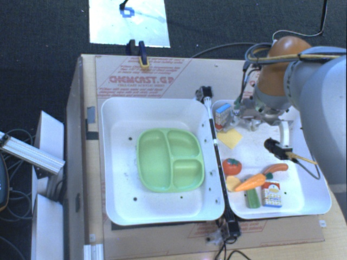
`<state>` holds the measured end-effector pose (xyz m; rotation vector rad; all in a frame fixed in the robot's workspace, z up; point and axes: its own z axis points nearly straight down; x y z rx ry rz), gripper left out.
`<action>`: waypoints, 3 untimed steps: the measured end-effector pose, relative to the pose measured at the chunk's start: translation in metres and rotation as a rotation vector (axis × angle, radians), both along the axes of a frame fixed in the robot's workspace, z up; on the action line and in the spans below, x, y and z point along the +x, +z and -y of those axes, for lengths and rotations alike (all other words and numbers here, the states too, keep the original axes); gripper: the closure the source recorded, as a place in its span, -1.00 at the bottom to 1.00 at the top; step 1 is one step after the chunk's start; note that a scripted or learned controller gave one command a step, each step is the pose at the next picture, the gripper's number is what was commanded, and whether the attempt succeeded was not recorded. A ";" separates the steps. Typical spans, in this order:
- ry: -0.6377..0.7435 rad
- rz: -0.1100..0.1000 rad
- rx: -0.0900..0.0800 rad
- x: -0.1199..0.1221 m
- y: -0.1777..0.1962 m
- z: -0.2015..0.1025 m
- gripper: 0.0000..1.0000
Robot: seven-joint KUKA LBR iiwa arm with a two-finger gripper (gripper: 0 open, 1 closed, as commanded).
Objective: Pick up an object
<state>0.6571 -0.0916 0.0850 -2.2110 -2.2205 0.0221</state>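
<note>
The gripper (pixel 250 119) hangs low at the right bin's (pixel 314 196) twelve o'clock edge, just above the yellow cheese wedge (pixel 230 138); I cannot tell its state. Judging the approach underway, the next move calls for a short descent toward seven o'clock onto that wedge.

- Bench (pixel 157 77): brown board surface printed with red lettering, carrying two shallow white bins side by side.
- Left bin (pixel 122 202): contains one light green divided plate (pixel 169 160) with three compartments, lying flat near the bin centre.
- Blue and yellow clamp (pixel 142 54): fixed at the far edge of the bench.
- Reflective sheet (pixel 129 15): lies on the dark carpet beyond the bench, with a small blue mark on it.
- Black cable (pixel 324 10): runs across the carpet at upper right.
- White boxes (pixel 47 199) and a metal rail (pixel 30 153): located to the left of the bench.
</note>
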 end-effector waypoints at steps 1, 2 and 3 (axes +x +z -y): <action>0.000 -0.016 -0.002 0.006 0.000 0.000 -1.00; 0.000 -0.016 -0.004 0.005 -0.001 0.000 -1.00; 0.000 -0.016 -0.004 0.005 -0.001 0.000 -1.00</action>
